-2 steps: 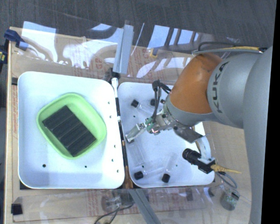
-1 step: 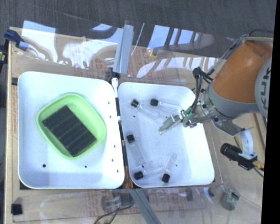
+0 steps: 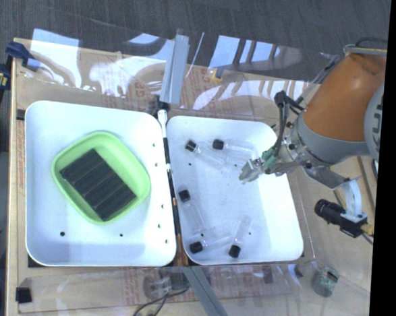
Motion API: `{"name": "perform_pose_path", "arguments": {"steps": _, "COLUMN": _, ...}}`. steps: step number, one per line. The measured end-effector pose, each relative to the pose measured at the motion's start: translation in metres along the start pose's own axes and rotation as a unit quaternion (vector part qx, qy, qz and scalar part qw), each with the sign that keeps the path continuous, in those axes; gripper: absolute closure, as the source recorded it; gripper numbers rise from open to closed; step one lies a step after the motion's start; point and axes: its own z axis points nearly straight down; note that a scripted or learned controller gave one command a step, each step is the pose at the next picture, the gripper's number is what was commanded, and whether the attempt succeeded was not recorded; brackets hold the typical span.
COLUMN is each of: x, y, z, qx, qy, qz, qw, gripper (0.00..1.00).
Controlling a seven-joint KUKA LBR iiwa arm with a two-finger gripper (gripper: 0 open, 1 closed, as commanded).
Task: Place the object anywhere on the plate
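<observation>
Two shallow white bins side by side on the surface (image 3: 88, 79). Left bin (image 3: 38, 224) holds a lime-green plate (image 3: 127, 157), squarish with rounded corners, sitting a little left of the bin's centre. A dark ribbed rectangular pad (image 3: 98, 183) lies on the plate, turned at an angle. Right bin (image 3: 284, 224) holds several clear plastic vials with black caps, all lying flat: one vial (image 3: 205, 153) near the upper left, a second (image 3: 231, 147) just beside it toward the top edge, one (image 3: 189, 206) along the left wall, and two (image 3: 209, 243) (image 3: 239, 239) close together near the bottom edge. Arm enters from the right, orange band (image 3: 341, 90) high over the right bin's upper corner. Gripper (image 3: 251, 170) is over the upper right part of the right bin, pointing left and down, with its tip near the vials at the top. Whether the fingers are spread or pressed together cannot be told at this angle; no vial is seen between them. All vials are in the right bin, well apart from the plate.
</observation>
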Motion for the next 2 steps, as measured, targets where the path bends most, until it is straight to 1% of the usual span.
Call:
{"name": "perform_pose_path", "arguments": {"steps": 1, "x": 0.065, "y": 0.023, "z": 0.073, "qx": 0.002, "qy": 0.0, "qz": -0.126, "qw": 0.9921, "gripper": 1.0}}
{"name": "perform_pose_path", "arguments": {"steps": 2, "x": 0.151, "y": 0.048, "z": 0.078, "qx": 0.003, "qy": 0.0, "qz": -0.226, "qw": 0.9742, "gripper": 1.0}}
